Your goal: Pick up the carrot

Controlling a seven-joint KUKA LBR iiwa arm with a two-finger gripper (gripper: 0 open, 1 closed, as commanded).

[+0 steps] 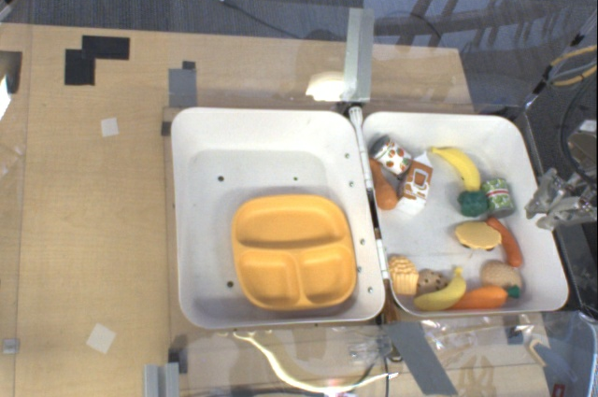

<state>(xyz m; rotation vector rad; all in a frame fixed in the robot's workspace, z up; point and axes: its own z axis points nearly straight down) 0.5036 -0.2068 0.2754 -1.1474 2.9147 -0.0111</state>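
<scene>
Orange carrot (476, 298), tapered, lying flat at right bin (537, 162) front; claw (559, 199) state unclear.

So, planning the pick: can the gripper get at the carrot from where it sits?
Probably yes. The carrot lies uncovered at the near edge of the right bin, with a banana touching its left end. The gripper sits just outside the bin's right wall.

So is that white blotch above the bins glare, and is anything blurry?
Camera view: the bright patch looks like light glare on the bench; the plate casts a soft shadow in the left bin; the gripper at the right edge looks slightly blurred.
</scene>
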